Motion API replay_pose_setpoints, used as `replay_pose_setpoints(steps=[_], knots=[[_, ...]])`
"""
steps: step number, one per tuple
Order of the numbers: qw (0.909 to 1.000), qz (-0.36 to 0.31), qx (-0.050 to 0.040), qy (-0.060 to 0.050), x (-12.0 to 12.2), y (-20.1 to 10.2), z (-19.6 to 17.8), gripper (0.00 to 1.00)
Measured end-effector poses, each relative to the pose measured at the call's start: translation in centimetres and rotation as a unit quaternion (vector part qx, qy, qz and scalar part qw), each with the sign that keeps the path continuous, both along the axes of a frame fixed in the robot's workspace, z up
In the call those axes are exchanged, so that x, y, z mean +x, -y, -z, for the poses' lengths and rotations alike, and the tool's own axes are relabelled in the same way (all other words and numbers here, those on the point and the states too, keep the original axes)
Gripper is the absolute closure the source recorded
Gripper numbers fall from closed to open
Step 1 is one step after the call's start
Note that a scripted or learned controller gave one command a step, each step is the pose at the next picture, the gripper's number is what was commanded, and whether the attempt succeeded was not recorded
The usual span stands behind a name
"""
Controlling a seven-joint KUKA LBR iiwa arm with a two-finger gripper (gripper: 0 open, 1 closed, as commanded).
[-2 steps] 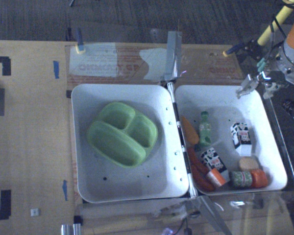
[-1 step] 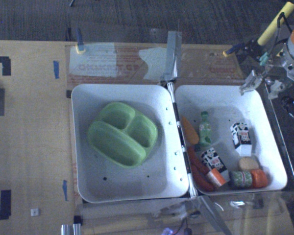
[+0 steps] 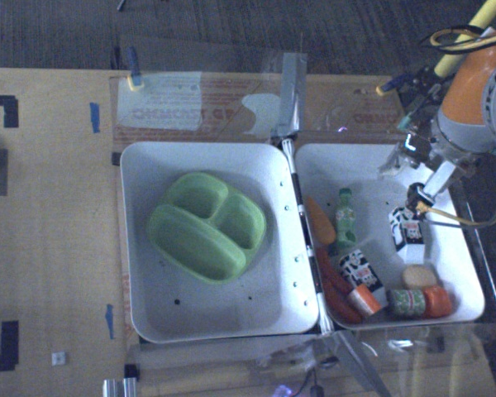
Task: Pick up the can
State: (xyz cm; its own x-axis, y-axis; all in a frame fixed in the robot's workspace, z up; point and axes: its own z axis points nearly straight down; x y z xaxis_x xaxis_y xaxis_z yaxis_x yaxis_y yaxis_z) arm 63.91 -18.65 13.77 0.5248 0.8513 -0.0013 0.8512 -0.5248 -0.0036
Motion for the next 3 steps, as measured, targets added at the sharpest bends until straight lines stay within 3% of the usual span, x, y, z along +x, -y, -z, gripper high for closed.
replay_pose_setpoints(steps=[1,2,3], knots=[[0.9998,-0.022,0.0037,0.001,2.5,1.0,5.2,0.00],[0.9997,-0.024,0.0004,0.003,2.7,1.0,4.0,1.00],[0.9996,0.027,-0.0010,0.003,2.9,2.2,-1.3,1.00]])
